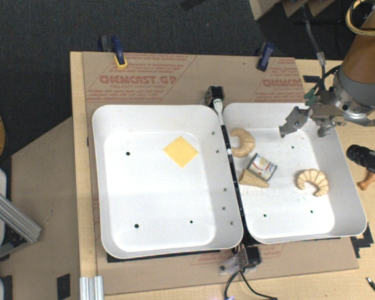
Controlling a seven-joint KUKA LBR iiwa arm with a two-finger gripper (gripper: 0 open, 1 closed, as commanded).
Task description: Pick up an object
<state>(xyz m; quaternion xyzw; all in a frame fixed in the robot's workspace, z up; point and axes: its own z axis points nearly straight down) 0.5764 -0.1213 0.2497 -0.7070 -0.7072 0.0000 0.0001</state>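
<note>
Looks light and a bit crumbly, that croissant (312, 182); best pinched gently across the fat middle. Gripper (306, 122) up above the right bin (337, 220), spread apart, holding nothing.

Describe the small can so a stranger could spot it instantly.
Look in the right white bin, near the divider it shares with the left one. The small can lies on its side between two croissants, against a tan wedge. It alone is silvery and labelled.
</note>
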